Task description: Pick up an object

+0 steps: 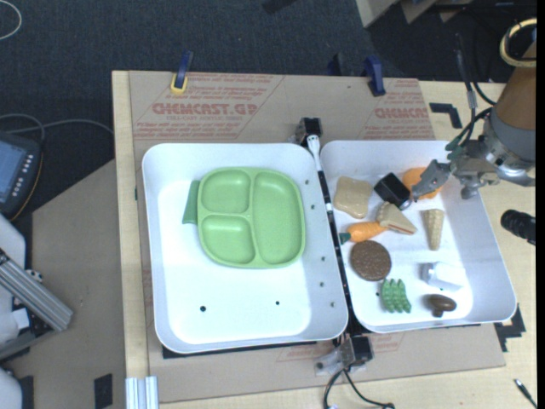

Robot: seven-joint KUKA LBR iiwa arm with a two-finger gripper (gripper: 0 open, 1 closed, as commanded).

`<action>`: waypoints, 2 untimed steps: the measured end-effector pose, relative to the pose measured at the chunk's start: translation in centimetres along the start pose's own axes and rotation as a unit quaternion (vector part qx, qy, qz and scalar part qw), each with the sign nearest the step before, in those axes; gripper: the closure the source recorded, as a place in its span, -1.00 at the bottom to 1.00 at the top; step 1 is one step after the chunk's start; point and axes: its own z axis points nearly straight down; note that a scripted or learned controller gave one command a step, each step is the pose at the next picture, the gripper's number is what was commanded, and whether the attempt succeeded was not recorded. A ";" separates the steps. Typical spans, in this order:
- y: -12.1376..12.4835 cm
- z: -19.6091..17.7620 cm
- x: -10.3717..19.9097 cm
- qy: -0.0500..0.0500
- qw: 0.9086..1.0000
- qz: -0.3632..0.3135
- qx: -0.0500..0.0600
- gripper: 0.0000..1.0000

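Left bin (170, 254): green divided plate (251, 216). Right bin (485, 228): arm (519, 109) enters from the right; gripper (407, 190) low over far-centre, jaw state indeterminate, with black fingertip beside orange piece (415, 177). Nearby: bread slice (352, 196), brown cookie (371, 261), carrot (366, 231), cone (433, 227).

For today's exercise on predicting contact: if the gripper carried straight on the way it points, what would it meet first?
Probably the black block, just ahead of the gripper in the right bin; the orange piece sits close too, and depth is unclear.
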 end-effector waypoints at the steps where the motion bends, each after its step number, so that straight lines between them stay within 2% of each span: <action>1: 0.3 -0.7 0.0 -0.001 1.000 -0.001 -0.006 -1.00; 2: 0.0 5.1 -0.9 0.000 1.000 0.000 -0.003 -1.00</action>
